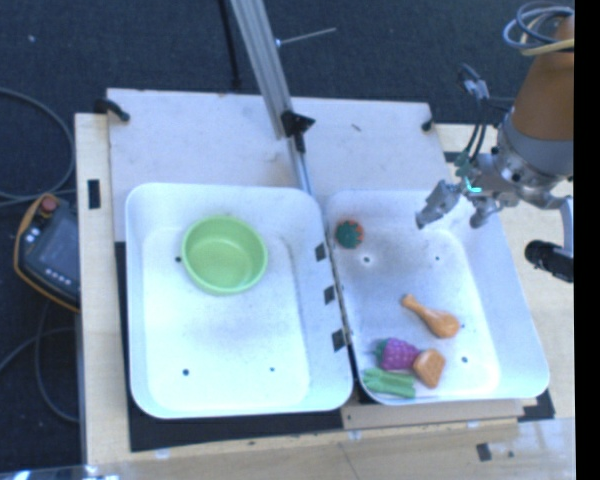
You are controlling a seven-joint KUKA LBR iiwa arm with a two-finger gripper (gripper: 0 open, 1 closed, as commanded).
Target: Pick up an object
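the gripper (458, 208) hangs over the right bin's (500, 298) far edge, fingers spread wide with nothing between them. in that bin: a small green-orange ball (349, 233), an orange toy gourd (431, 317), purple grapes (398, 352). a green bowl (224, 254) sits in the left bin (230, 368); dark carpet (100, 28) surrounds the bench.

No words, labels, brand names, numbers or signs can be read anywhere. The dark screen of the small orange and black hand-held box (48, 251) on the floor at the left is too blurred for any letters to be made out. Nothing is printed on the two shallow white plastic bins (150, 298), and no marks can be read on the pale wooden bench (210, 128).
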